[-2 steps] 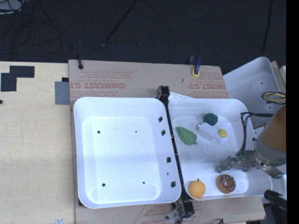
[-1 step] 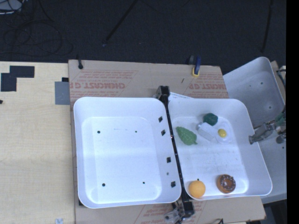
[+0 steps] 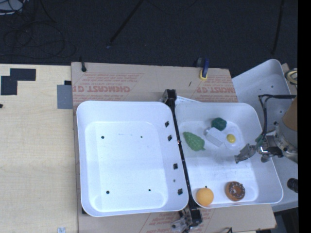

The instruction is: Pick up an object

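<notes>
The right bin (image 3: 221, 174) holds several small objects. A light green leafy item (image 3: 194, 141) lies near its left wall. A dark green round item (image 3: 218, 124) and a small yellow piece (image 3: 231, 139) rest on a clear plastic piece (image 3: 215, 137) toward the back. An orange ball (image 3: 205, 196) and a brown chocolate donut (image 3: 235, 191) sit along the front wall. My gripper (image 3: 244, 154) reaches in over the bin's right side, right of the clear piece and above the donut, with nothing visibly held.
The left bin (image 3: 124, 157) sits beside the right one, with a black divider strip (image 3: 177, 149) between them. Both rest on cardboard (image 3: 146, 81). A blue and yellow clamp (image 3: 204, 69) stands at the cardboard's back edge. Cables hang at the right by the arm.
</notes>
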{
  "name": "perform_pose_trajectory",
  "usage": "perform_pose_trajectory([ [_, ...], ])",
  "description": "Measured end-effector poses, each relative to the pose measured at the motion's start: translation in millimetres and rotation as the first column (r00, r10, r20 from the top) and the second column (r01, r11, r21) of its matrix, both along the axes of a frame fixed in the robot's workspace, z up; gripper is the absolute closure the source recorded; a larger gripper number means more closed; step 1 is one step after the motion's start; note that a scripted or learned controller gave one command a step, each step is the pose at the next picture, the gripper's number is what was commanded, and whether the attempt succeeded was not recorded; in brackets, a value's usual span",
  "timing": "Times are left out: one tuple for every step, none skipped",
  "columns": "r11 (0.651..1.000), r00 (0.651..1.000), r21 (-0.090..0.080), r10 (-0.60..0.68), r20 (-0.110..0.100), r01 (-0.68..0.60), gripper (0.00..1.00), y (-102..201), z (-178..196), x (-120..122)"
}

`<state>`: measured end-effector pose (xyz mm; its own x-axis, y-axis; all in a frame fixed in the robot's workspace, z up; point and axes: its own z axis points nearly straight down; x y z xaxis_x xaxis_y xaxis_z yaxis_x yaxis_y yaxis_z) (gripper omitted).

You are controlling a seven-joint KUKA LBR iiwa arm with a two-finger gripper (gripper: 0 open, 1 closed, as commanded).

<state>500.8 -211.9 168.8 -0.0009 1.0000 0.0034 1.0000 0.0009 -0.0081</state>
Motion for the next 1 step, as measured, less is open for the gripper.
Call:
perform_pose_trajectory([
  [1.0,1.0,-0.002,-0.002,0.005,0.002,0.0,-1.2,6.3,-0.3],
])
